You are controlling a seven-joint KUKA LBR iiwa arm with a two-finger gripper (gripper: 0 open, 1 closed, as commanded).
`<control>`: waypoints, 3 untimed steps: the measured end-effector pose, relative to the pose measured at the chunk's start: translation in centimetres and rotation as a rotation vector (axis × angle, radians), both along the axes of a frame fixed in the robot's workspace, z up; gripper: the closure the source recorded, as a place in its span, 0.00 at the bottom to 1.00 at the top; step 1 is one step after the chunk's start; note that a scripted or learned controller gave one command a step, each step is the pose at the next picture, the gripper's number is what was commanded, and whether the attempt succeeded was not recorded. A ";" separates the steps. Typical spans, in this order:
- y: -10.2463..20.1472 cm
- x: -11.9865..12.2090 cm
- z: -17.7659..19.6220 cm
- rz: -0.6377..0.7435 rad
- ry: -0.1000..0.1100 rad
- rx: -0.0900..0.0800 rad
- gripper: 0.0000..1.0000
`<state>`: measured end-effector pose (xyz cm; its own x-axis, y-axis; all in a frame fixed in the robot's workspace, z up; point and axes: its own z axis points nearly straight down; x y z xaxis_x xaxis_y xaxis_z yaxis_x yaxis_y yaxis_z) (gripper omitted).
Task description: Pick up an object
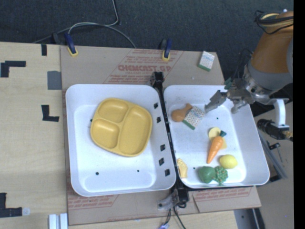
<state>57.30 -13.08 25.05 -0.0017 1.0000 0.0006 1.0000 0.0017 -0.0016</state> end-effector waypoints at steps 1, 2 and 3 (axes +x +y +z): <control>0.7 6.3 -15.3 -0.001 -0.002 -0.003 0.00; -1.1 1.3 -16.4 -0.001 -0.005 -0.002 0.00; -1.1 1.3 -15.4 -0.001 -0.005 -0.003 1.00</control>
